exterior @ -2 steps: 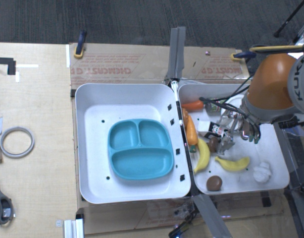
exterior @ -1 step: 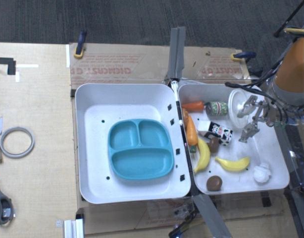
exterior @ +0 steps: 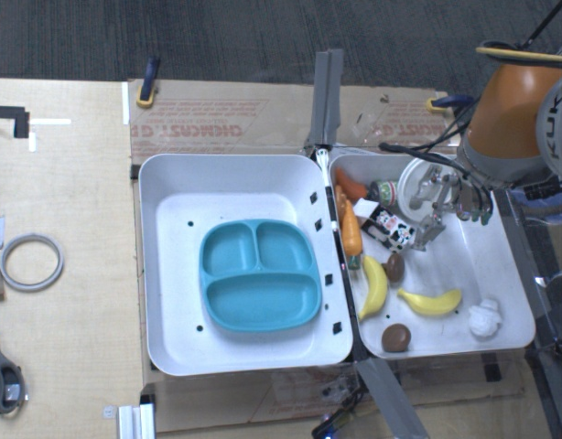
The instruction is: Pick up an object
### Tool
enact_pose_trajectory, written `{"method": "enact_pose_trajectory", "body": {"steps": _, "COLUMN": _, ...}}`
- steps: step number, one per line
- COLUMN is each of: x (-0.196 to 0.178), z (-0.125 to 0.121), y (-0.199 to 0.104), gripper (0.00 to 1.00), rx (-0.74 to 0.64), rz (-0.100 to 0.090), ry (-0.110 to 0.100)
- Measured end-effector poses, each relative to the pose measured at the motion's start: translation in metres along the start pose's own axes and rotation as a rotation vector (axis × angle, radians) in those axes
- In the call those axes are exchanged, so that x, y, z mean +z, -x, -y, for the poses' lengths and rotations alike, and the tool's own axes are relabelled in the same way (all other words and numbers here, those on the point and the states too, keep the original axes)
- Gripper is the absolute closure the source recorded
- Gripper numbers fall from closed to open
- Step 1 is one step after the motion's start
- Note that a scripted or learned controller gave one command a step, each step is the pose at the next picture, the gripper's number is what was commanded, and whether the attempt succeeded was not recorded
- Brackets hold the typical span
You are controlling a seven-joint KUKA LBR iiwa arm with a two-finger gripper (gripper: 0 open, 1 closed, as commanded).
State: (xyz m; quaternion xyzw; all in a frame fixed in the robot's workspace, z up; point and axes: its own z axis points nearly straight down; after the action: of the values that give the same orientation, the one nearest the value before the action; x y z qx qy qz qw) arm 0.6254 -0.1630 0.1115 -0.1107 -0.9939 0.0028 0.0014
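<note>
Fruit and small packages crowd the right bin point(exterior: 510, 273), and that is where the gripper point(exterior: 434, 216) hangs, in the upper right of the frame, low over the bin's upper half. Whether its jaws are wide or narrow I cannot tell; metal parts overlap there and nothing can be made out between them. Any object would serve the task, and the nearest sits just left of the gripper: a small black-and-white carton point(exterior: 388, 228), lying tilted beside an orange carrot point(exterior: 351, 230) that runs along the bin's left wall. Above the carton, at the bin's top edge, lies a small green can point(exterior: 385, 191).

Lower in the frame lie two bananas, one banana point(exterior: 375, 286) curving down the left side and the other banana point(exterior: 431, 302) across the middle, with a brown round piece point(exterior: 395, 337) near the bottom wall and a white crumpled lump point(exterior: 484, 318) at lower right. These lie loose and scattered, probably tipped in, so each offers a different grasp.

The left bin point(exterior: 162, 245) carries a blue divided plate point(exterior: 260, 274), resting flat at its centre, likely as a place to receive items. My judgement is that the arm is lined up for the carton.
</note>
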Motion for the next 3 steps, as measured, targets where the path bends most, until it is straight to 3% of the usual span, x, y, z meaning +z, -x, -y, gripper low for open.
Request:
{"method": "enact_pose_trajectory", "body": {"steps": 1, "x": 0.007, "z": -0.032, "y": -0.027, "gripper": 0.00, "rx": 0.013, "rz": 0.022, "ry": 0.000}}
{"method": "enact_pose_trajectory", "body": {"steps": 2, "x": -0.030, "z": 0.059, "y": -0.038, "gripper": 0.00, "rx": 0.147, "rz": 0.007, "ry": 0.006}}
{"method": "enact_pose_trajectory", "body": {"steps": 3, "x": -0.003, "z": 0.015, "y": -0.029, "gripper": 0.00, "rx": 0.057, "rz": 0.004, "ry": 0.005}}
